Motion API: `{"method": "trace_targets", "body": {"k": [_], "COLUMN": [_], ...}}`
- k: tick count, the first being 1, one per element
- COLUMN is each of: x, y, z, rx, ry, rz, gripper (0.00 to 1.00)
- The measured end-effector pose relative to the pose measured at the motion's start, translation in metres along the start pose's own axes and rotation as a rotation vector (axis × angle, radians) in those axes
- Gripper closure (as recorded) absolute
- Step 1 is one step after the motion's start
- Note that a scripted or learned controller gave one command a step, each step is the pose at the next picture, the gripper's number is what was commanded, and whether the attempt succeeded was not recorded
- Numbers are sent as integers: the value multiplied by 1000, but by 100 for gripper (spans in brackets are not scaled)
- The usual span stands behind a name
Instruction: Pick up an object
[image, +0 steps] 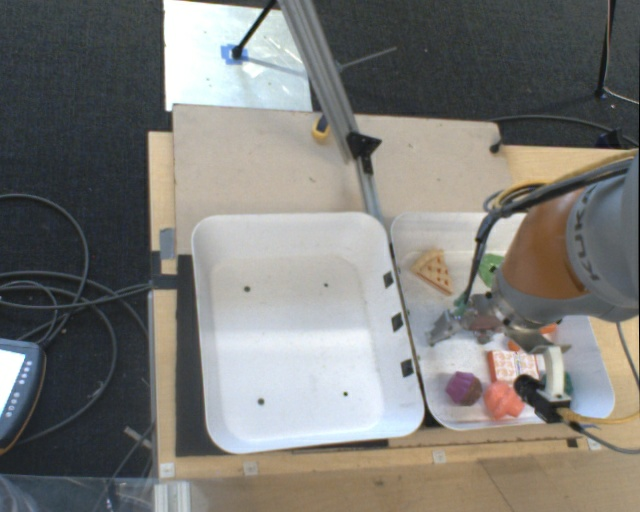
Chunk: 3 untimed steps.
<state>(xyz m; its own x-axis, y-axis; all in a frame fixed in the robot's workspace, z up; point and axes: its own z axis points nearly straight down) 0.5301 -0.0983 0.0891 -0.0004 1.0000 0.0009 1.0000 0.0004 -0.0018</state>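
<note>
The grey arm with its orange band (545, 250) reaches in from three o'clock and hangs low over the right shallow white plastic bin (420, 232), because every pickable thing lies there. Its tool (455, 325) sits near the bin's centre; I cannot tell whether it is open or closed. A tan triangular waffle-patterned piece (434, 270) lies toward eleven o'clock of the tool, apart from it. A small purple lump (462, 388) and an orange-pink lump (504, 400) rest toward five o'clock, near the bin's front wall. The left white bin (215, 240) shares the table (260, 160).
</note>
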Motion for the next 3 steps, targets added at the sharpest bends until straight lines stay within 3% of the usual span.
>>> {"method": "trace_targets", "body": {"k": [1,3], "x": [0,-13], "y": [1,12], "z": [-12,-105], "rx": [-4,-9], "ry": [0,-3], "rz": [0,-4], "gripper": [100,100]}}
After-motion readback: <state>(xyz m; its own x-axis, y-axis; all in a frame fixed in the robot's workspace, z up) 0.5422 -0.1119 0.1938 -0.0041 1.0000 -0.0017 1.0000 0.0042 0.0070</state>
